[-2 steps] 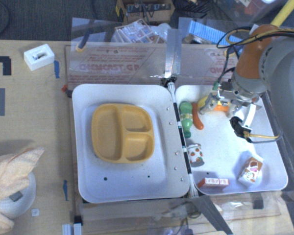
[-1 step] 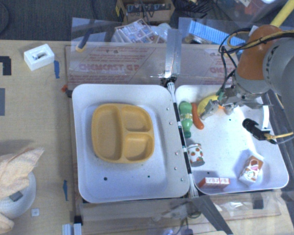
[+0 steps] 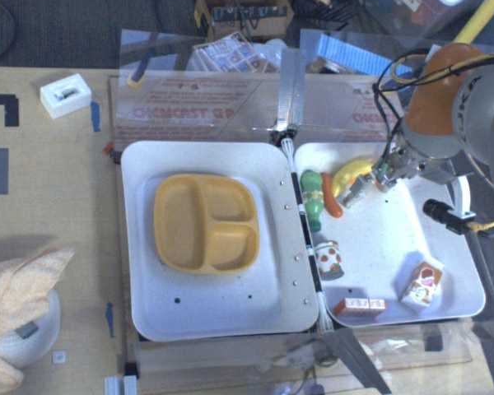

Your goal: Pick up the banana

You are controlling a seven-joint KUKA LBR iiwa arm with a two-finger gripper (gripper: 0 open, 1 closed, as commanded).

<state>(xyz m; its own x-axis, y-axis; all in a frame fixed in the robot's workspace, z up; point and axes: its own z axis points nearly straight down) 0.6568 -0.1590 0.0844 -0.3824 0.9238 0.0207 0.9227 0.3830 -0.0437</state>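
Observation:
The yellow banana (image 3: 351, 171) lies in the upper left part of the right bin (image 3: 395, 233), curving towards the bin's back wall. My gripper (image 3: 354, 192) reaches in from the right and sits low, right at the banana's lower edge. Whether it touches the banana or has it between its jaws cannot be made out. The grey arm with its orange band (image 3: 436, 97) stands over the bin's back right corner.
A green vegetable (image 3: 312, 192) and a small orange-red piece (image 3: 332, 202) lie just left of the gripper. A patterned cup (image 3: 329, 260), a red box (image 3: 361, 305) and a small carton (image 3: 421, 285) sit along the bin's front. The left bin (image 3: 148, 303) bears a yellow divided plate (image 3: 206, 222).

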